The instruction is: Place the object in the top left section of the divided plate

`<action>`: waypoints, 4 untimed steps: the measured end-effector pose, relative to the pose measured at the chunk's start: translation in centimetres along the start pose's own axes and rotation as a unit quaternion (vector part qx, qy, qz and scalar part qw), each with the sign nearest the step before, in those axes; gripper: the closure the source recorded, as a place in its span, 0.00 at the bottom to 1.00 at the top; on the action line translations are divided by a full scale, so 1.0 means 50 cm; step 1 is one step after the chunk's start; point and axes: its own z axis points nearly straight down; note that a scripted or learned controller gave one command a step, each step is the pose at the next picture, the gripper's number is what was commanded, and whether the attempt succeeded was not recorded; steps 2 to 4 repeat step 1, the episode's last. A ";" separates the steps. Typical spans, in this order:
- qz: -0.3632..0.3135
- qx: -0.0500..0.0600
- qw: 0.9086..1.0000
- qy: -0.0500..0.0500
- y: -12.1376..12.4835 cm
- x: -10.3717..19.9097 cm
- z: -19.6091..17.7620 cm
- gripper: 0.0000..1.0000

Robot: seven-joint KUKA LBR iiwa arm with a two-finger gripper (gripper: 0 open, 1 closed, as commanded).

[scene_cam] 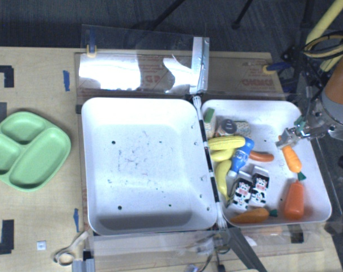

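The task is sitting at its very start. The green divided plate (28,150) is lying on the counter (35,84) at the far left, well apart from both bins, and all its sections are showing bare green, including the top left one the object is meant for.

The arm is reaching in from the right, and its hand (291,135) is hovering over the upper right part of the right bin (256,107), just beside the top end of a small orange carrot (294,158). Whether the hand is spread or pressed together is not something I can tell at this slant, and nothing is showing clearly between its tips, so I am not counting anything as picked up.

The toys are all lying in the right bin: a yellow banana (225,144), a blue bottle (241,155), a second, larger carrot (294,200) near the lower right corner, a third carrot (252,214) along the bottom edge, and two black-and-white cartons (250,190) between them. The left bin (143,163) is holding nothing.

Judging from the hand's place, the small carrot is likely the object being gone after. Everything is remaining to do: the grasp, the lift, the long carry across the left bin, and the release into the plate's top left section.
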 end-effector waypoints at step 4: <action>0.244 0.003 0.970 0.001 -0.099 -0.039 -0.018 1.00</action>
